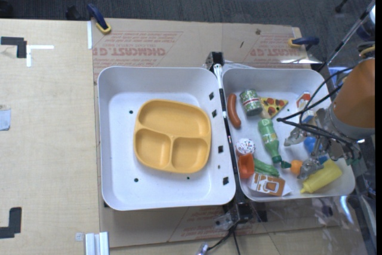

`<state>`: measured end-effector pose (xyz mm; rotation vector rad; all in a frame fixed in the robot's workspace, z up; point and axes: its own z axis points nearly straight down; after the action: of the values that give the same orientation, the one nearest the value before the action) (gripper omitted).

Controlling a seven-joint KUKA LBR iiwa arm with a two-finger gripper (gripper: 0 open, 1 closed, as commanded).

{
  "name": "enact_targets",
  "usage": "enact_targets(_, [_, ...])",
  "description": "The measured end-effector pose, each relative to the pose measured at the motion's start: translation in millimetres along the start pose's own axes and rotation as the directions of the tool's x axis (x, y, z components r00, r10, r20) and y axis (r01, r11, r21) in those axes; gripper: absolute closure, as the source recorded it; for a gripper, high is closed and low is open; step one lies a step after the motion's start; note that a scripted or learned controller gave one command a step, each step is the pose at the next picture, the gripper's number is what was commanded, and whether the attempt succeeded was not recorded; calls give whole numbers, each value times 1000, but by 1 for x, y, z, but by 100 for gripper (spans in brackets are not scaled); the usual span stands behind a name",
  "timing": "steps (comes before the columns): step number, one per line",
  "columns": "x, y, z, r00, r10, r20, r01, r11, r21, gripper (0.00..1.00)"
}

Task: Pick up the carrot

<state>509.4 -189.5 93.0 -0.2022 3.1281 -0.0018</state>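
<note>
Looking down on a pale wooden desk (48, 140) covered in part by a printed cardboard sheet (155, 45), with two shallow white plastic bins side by side. The left bin (108, 128) holds a smooth yellow plate (173, 135), rounded at the corners and divided into three compartments. The right bin (268, 73) holds a crowd of small toy foods. A slim red sausage (234, 111) lies along its left wall. A green cylindrical can (250, 102) sits just beside a triangular pizza slice (273, 107). A glossy green bottle (268, 139) lies tilted near the middle. A flat printed carton (268, 185) rests at the near wall, and a yellow squeeze bottle (322, 177) lies in the near right corner. The carrot (295, 166), a short orange stub with a green top, lies on the bin floor between the green bottle's lower end and the yellow squeeze bottle. The arm (358, 98), with its orange band, enters from the right and trails black cables. Its jaws hang low over the right part of this bin, just beside the carrot. Cables and metal parts clutter them, so it cannot be told whether they are open or closed.
</note>
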Motion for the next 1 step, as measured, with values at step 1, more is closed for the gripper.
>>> enact_targets(1, [23, 16, 0, 1000, 4, -1, -4, 1000, -2, 0])
